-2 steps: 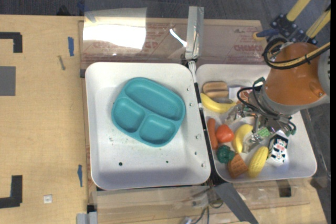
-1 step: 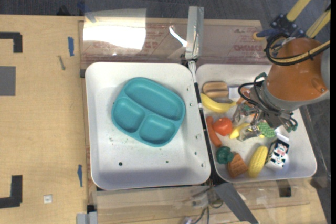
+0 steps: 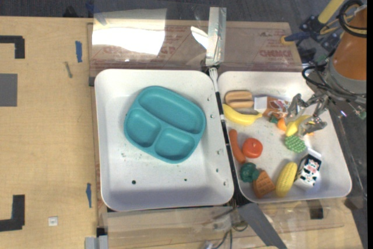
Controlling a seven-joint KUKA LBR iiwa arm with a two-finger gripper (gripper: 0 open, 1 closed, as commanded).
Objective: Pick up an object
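My gripper [image 3: 306, 115] hangs low over the upper right part of the right bin [image 3: 341, 183], its fingers [image 3: 295, 104] spread open. A small yellow piece [image 3: 293, 126] lies just under the fingertips, beside a green textured piece [image 3: 296, 143] and a small orange bit [image 3: 282, 123]. I cannot see any of them clamped between the fingers. Further left in the same bin lie a banana [image 3: 240, 118], a hot dog bun [image 3: 239, 97], a red tomato [image 3: 252, 148] and a carrot [image 3: 236, 146].
Near the right bin's front edge sit a green broccoli [image 3: 249, 172], a brown piece [image 3: 263, 184], a yellow corn cob [image 3: 285, 178] and a cow-patterned carton [image 3: 310, 171]. The left bin [image 3: 111, 183] holds a teal divided plate [image 3: 166, 123]. A clear panel [image 3: 151, 38] stands behind the bins.
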